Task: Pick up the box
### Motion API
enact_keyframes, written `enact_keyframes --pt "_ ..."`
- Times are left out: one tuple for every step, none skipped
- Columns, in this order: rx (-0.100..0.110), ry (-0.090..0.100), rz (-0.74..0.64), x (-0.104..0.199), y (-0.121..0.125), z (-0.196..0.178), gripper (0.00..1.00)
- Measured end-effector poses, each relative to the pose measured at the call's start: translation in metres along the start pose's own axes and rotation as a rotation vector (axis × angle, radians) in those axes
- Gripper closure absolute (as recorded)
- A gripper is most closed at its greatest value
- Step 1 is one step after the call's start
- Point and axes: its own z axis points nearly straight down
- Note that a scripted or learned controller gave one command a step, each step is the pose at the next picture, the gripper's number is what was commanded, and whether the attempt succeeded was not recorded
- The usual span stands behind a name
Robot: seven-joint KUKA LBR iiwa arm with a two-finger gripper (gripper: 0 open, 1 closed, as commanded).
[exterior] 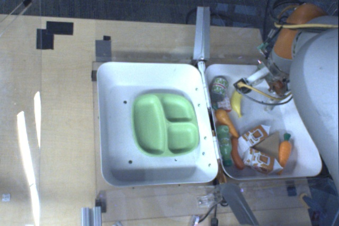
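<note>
Brown-white printed cardboard box (259,150) noted at front of right white bin (299,160); two-finger gripper (274,83) noted over rear, well apart; claw state not determinable.

My bench (58,114) is pale wood, and two shallow white bins sit directly on it side by side, the left bin (114,87) meeting the right bin (302,166) along one edge. At the far end of that seam stands a grey metal rail (202,34). Black tape marks (53,32) lie on the wood far left, and a smaller black patch (106,38) lies near the left bin's far corner.
</note>
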Motion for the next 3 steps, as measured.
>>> enact_keyframes --pt "0.0 -0.001 -0.007 0.001 -0.001 -0.011 1.0" --pt "0.001 -0.001 -0.01 0.001 -0.001 -0.01 0.0" --pt "0.0 -0.001 0.103 0.019 -0.037 -0.001 0.0"
